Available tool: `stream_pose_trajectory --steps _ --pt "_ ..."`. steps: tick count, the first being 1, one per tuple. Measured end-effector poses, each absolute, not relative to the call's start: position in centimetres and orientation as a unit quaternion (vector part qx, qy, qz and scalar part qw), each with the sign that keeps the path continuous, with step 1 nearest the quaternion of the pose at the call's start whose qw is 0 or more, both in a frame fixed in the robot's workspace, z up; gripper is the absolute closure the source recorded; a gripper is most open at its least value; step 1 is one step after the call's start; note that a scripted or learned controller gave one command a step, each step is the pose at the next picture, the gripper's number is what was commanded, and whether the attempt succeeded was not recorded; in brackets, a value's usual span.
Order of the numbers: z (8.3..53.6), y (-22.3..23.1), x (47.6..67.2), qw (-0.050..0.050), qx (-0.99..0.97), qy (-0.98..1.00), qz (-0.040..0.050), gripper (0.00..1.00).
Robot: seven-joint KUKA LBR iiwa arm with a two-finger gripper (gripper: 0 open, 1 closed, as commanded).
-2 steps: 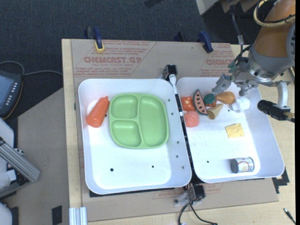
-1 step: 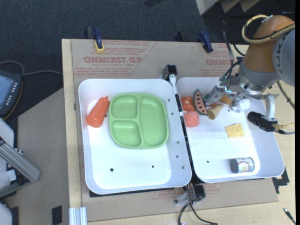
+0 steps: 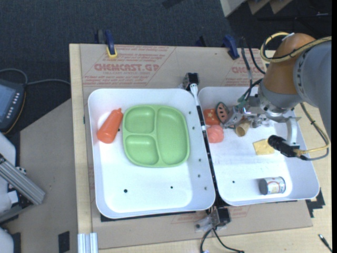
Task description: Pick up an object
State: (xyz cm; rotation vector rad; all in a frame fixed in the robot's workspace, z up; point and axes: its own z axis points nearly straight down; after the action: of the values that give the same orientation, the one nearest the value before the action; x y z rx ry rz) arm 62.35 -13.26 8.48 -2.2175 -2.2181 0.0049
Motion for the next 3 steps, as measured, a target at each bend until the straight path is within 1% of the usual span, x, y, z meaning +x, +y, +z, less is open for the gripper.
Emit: stream_pose_trajectory --steps 1,2,3 --pt "9.9 -13.3 62.5 0.000 -0.707 -0.707 -0.0001 1.00" --pt "15.1 -14.3 63.0 -0.003 -0.707 -0.707 -0.0015 1.00" --pt "19.7 -14.5 63.8 -0.003 -0.707 -0.707 -0.0018 1.00"
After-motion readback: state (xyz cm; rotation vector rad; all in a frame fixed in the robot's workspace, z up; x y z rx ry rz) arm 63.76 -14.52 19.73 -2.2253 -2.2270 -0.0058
